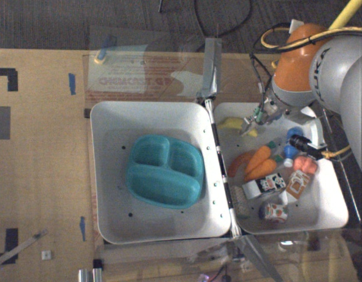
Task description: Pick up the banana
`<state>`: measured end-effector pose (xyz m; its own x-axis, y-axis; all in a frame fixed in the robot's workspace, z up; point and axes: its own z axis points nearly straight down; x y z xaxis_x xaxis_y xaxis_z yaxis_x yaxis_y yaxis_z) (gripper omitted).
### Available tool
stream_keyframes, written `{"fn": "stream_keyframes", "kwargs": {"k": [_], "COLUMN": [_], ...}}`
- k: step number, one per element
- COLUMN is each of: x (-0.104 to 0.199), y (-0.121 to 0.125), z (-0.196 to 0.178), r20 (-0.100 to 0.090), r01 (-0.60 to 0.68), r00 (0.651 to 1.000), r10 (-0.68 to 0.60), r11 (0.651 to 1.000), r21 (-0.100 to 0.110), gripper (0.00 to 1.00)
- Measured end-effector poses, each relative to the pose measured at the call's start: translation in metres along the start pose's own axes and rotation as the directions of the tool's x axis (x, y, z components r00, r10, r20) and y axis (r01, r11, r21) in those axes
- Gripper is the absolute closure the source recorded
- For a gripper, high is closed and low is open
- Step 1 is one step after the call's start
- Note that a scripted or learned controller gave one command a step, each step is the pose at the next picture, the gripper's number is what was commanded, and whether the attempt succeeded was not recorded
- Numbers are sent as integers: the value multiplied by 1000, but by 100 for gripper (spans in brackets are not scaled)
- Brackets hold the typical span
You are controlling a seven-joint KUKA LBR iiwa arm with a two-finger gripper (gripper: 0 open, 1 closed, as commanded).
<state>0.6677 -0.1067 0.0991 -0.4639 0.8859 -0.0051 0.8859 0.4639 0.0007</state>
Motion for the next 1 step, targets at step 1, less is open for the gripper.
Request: {"fn": "stream_keyframes", "kwargs": {"k": [1], "x": [13], "y": [8], "z": [-95], "r20": [0], "r01": [97], "r00": [995], "r10": [-97], "r11": [995], "r21": [-5], "gripper": [100]}}
